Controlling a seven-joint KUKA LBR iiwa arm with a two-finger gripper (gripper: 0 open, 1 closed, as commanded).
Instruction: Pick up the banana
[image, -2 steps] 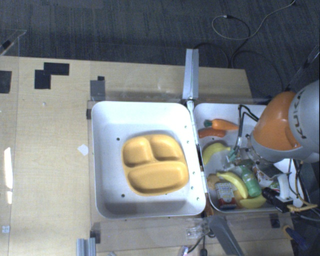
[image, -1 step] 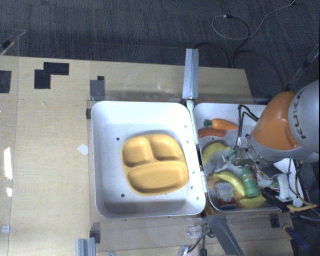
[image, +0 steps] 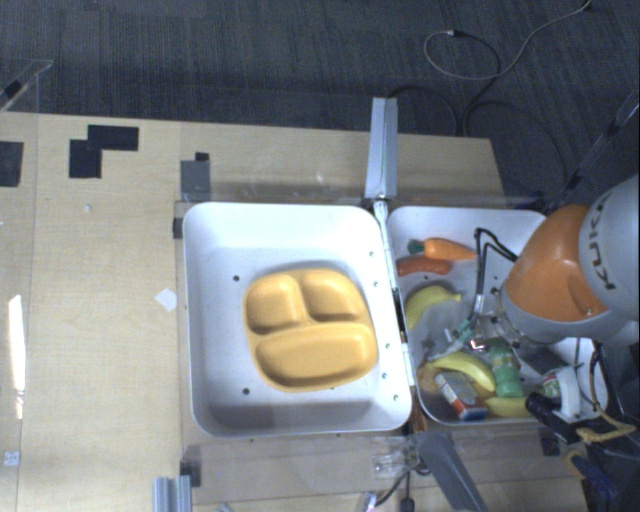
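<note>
Arm (image: 570, 280) hides right bin (image: 420, 225) centre; banana (image: 466, 371) partly visible.

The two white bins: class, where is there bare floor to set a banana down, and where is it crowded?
Left bin: bare white floor rings the yellow divided plate, widest along its left wall and front edge. Right bin: crowded with bananas, a carrot, small items and the arm.

**Arm low over right bin**

You see the arm (image: 565, 275) reaching into the right bin (image: 520, 217), gripper (image: 480, 340) down among a banana (image: 465, 368), a carrot (image: 445, 248) and clutter. Left bin (image: 210, 300) holds a yellow sectioned tray (image: 310, 328).
</note>
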